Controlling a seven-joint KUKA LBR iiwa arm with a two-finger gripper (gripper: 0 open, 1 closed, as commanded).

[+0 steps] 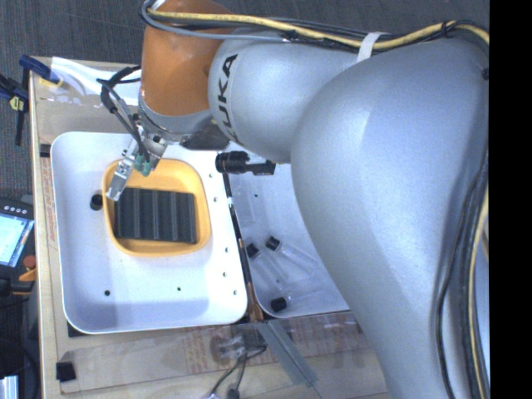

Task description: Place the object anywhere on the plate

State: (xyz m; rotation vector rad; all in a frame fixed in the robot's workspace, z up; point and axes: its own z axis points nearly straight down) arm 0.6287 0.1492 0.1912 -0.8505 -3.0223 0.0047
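**Tool hangs at the plate's far-left corner**

You see the yellow plate (193, 175), dark ribbed centre, in the left bin (75, 256) near its far edge. A small teal object (145, 165) sits at the tool (126, 175); whether it's clamped, you cannot tell.

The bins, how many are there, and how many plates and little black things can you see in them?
White bins: 2, left bin and right bin
Yellow plates: 1, plate, in the left bin
Little black bits: 4, one in the left bin beside the plate, three in the right bin
Total: 7
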